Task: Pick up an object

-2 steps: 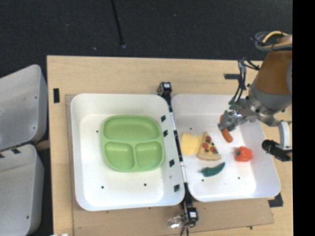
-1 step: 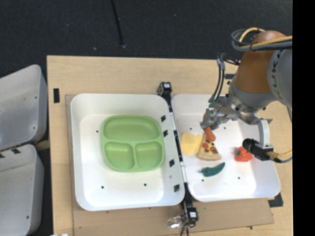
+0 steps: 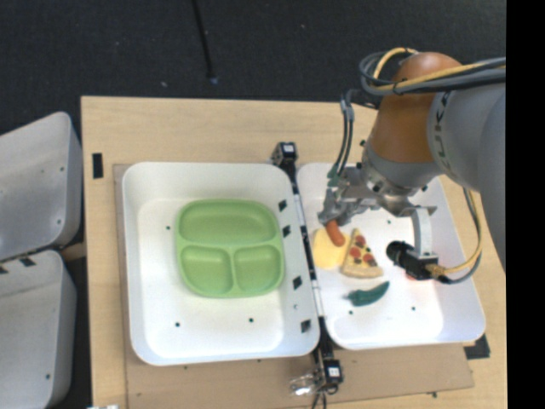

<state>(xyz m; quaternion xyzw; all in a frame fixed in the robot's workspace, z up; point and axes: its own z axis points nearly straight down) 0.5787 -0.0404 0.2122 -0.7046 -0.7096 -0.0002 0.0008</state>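
In the right bin (image 3: 426,313) lie a yellow disc-like piece (image 3: 324,250), a small orange-red sausage-shaped piece (image 3: 335,234), a pizza slice toy (image 3: 360,256) and a dark green pepper-like piece (image 3: 368,295). My gripper (image 3: 338,214) hangs over the bin's left part, its fingertips just above the orange-red piece and the yellow disc. Nothing is seen between the fingers from this angle. The grey arm with its orange band reaches in from the right.
The left bin (image 3: 145,228) holds a green three-compartment plate (image 3: 228,247). A divider with black clips (image 3: 300,254) runs between the bins. The wooden bench (image 3: 102,126) surrounds them; white chair-like shapes (image 3: 34,194) stand to the left.
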